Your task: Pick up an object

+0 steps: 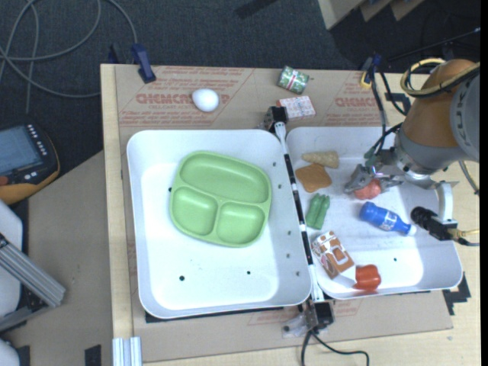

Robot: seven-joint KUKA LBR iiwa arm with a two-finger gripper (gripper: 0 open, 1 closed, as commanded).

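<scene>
- The bench (229, 90), a cardboard-covered board, is seen bearing two shallow white bins side by side.
- The left bin (152, 265) is occupied by a green divided plate (221, 198), lying flat near its middle.
- The right bin (435, 269) is reached into by the arm (438, 124) from the right; the gripper (369, 180) is lowered at the bin's upper middle.
- A blue bottle (386, 218) is seen lying on its side just below the gripper, apart from it.
- A brown flat piece (313, 177) and a pale one (321, 158) are placed at the bin's upper left, with a green item (317, 210) below them.
- A patterned carton (332, 252) and a red-orange object (367, 277) are found near the bin's lower edge.
- A small red object (371, 190) is seen right at the gripper's tip; it is judged to be the thing being picked.
- Whether the jaws are apart or together cannot be told, nor whether the red object is gripped.
- The grasping step is judged to be in hand; a firm closing and a straight lift would be called for next.
</scene>
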